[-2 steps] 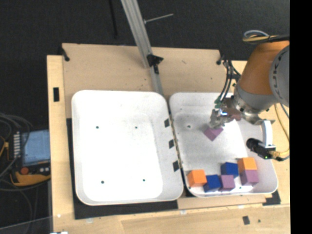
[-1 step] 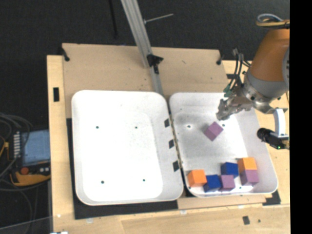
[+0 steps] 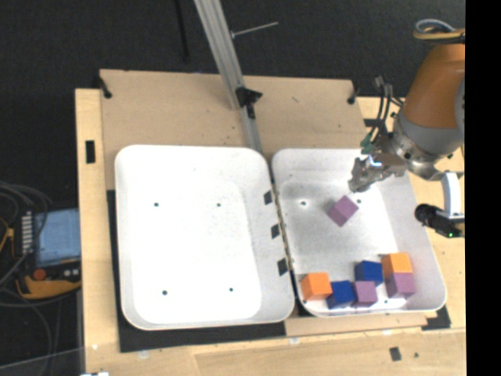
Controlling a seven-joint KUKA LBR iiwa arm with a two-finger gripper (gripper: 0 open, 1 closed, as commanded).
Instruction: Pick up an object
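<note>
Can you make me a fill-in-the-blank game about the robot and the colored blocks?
1. All the blocks lie in the ____ bin.
2. The lone block just below the gripper is colored ____.
3. The block at the left end of the group by the bin's near edge is ____.
4. The number of blue blocks is ____.

Missing words: right; purple; orange; two
</note>
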